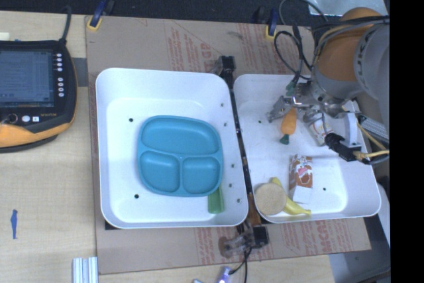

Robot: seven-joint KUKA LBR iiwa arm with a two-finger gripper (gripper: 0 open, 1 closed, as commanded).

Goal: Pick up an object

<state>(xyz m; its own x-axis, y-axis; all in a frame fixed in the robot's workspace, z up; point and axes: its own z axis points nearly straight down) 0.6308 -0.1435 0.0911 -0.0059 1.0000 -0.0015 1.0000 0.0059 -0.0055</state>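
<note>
The left bin (109,142) holds a blue plate (180,156) with three compartments, and a green block (215,201) lies at the plate's near right corner. The right bin (255,103) holds a carton (301,179) lying flat near its middle, with a tan disc (269,197) and a banana (291,207) touching at the near edge. A pendant (33,93) sits on the bench to the far left. The arm (348,53) reaches in from the right, wrist down over the right bin's far part. The gripper (290,117) is clamped on a carrot (287,124), whose long axis runs roughly far to near, green end nearest the camera.
</note>
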